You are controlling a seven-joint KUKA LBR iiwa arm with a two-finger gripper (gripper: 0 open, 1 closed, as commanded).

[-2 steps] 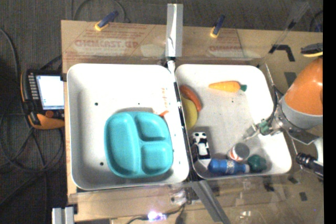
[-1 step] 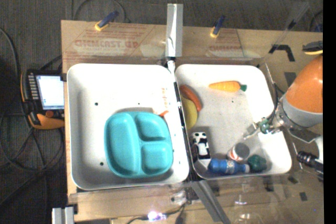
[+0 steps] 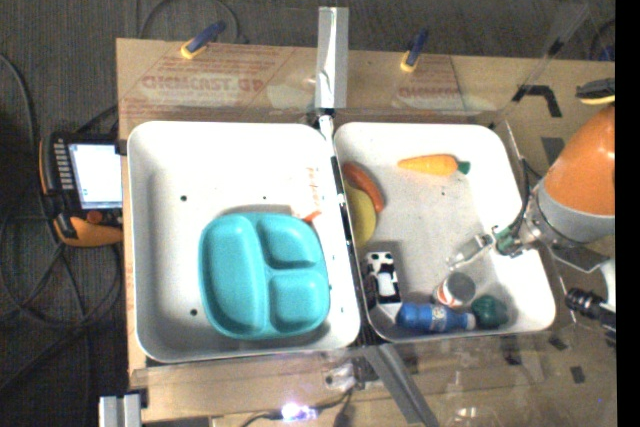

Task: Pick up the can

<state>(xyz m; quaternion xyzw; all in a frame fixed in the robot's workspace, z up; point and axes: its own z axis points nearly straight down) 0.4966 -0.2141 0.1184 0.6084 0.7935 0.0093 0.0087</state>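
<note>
Dark carpet crossed by cables surrounds the counter (image 3: 150, 75), whose two white bins sit side by side. From the right, the grey arm (image 3: 585, 185) with its orange band reaches into the right bin (image 3: 430, 140), its tool (image 3: 472, 252) spread open with nothing between its fingers, just above the can (image 3: 455, 291), which lies near the bin's front wall. Crowding the can are a blue bottle (image 3: 432, 318) and a dark green object (image 3: 489, 311) just beside it, a black-and-white item (image 3: 381, 277) to the left, a banana (image 3: 361, 213) along the left wall, and a toy carrot (image 3: 432, 164) at the back, while a teal divided plate (image 3: 265, 273) lies in the left bin (image 3: 160, 155).
</note>
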